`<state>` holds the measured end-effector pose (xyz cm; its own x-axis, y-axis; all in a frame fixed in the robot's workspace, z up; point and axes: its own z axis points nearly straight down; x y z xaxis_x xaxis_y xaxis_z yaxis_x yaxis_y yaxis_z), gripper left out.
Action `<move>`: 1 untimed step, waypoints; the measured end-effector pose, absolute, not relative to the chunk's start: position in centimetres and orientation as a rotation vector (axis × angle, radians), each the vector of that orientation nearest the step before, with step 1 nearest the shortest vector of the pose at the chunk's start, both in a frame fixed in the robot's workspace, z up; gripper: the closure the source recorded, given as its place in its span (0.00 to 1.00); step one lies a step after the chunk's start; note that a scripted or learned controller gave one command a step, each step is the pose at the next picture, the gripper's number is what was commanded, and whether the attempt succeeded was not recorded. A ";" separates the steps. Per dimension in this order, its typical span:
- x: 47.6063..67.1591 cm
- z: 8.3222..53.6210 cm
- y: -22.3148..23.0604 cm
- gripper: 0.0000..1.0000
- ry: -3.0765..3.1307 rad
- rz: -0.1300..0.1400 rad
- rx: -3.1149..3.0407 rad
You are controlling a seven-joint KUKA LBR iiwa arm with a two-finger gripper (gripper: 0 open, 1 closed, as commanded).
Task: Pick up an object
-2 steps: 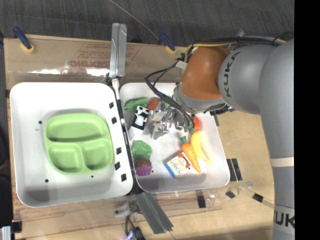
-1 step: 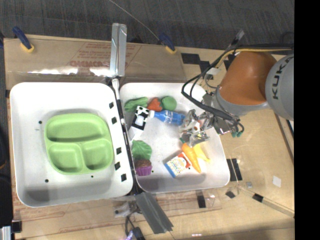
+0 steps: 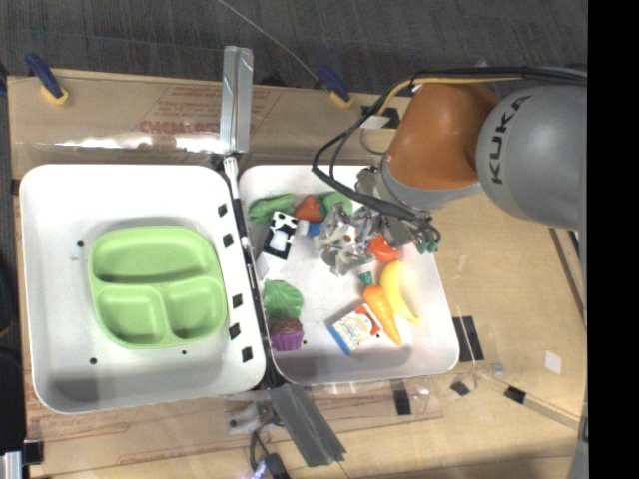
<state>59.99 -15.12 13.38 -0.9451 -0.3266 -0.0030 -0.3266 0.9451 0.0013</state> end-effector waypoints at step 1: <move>63.8 26.1 -12.9 1.00 3.117 -0.006 -0.268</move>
